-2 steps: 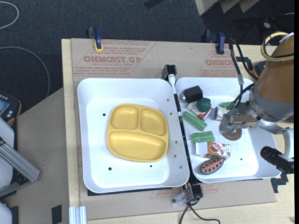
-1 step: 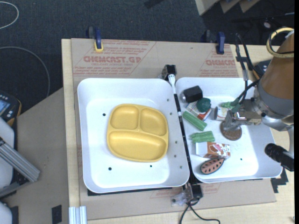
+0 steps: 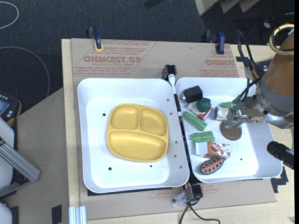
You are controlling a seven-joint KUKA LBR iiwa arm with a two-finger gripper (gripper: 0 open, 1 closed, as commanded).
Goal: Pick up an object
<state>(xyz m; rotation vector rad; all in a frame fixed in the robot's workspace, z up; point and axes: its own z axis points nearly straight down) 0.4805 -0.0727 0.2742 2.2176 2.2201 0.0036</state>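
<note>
Left bin [image 3: 88,125] holds a yellow divided plate [image 3: 138,132]. Right bin [image 3: 261,167] holds the clutter: black block [image 3: 192,94], green pieces [image 3: 202,136], a red-and-white packet [image 3: 216,149]. The gripper [image 3: 231,123] hangs over a brown disc [image 3: 232,133], the likely target; whether its fingers are open cannot be told. A straight descent seems best, since neighbours lie just left while bare floor opens toward the near right.

The arm [image 3: 280,85] gets chopped off by the right edge, and its wrist covers part of the right bin [image 3: 252,164]. The brown disc [image 3: 231,132] sits half under the gripper [image 3: 232,121]. Can't read the little carton's [image 3: 214,149] print, too small.
</note>
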